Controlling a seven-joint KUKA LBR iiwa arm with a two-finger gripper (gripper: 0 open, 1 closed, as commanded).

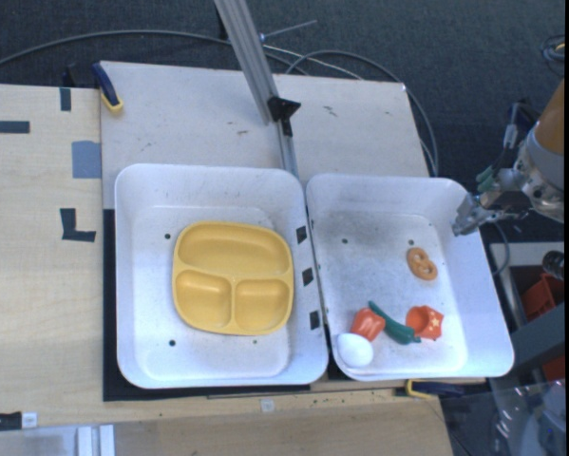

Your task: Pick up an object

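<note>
— Where was your hand (466, 218)?
— It hovered at the right bin's (384, 190) far edge; I couldn't tell its grip.
— And the toys?
— The orange pretzel (422, 263), red pepper (368, 324), white egg (354, 350) lay inside.

Arm (550, 150) cut off by the right edge beside the right bin (474, 255); gripper (469, 215) too small to read.

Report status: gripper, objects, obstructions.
Gripper over right bin's far right rim, holding nothing. Pretzel, carrot, egg, red piece untouched. Nothing in the way.
</note>
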